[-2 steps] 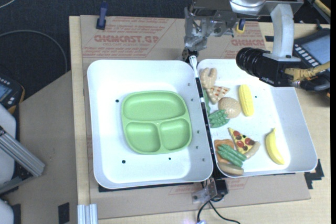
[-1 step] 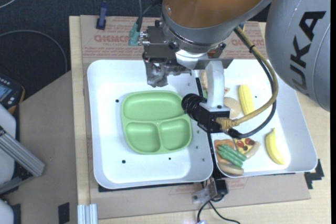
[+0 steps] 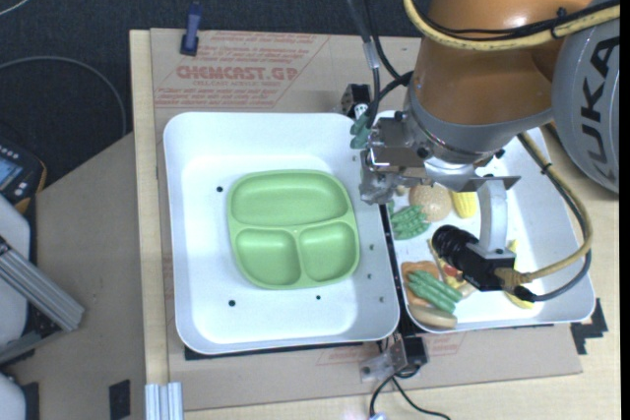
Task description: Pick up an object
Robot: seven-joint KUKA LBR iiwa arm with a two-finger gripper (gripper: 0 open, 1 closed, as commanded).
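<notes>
1. Bench: carries two shallow white bins side by side, touching along their inner walls.

2. Arm: reaches in from the right. Its orange band and wrist hang over the rear half of the right bin and hide much of its floor.

3. Left bin: holds one green divided plate, lying flat near the centre, well apart from the gripper.

4. Gripper: sits low at the inner edge of the right bin, just beside the shared wall. The wrist body blocks the view, so whether it is open, closed or gripping anything cannot be told.

5. Candidate objects, all in the right bin:
   - a long green toy vegetable near the front edge, lying on a tan piece;
   - a green leafy piece just in front of the gripper;
   - a pale rounded piece touching or just beside the leafy piece;
   - a yellow piece just beside the pale one.

6. Step in hand (judgement): approach or descent onto the cluster nearest the gripper. No lift is evident.

7. Next move (judgement): settle on one piece, most likely the leafy or the pale one, close on it and raise it straight up. The pieces crowd together and the bin wall is near, so a missed grasp or a two-piece grasp is possible.
</notes>
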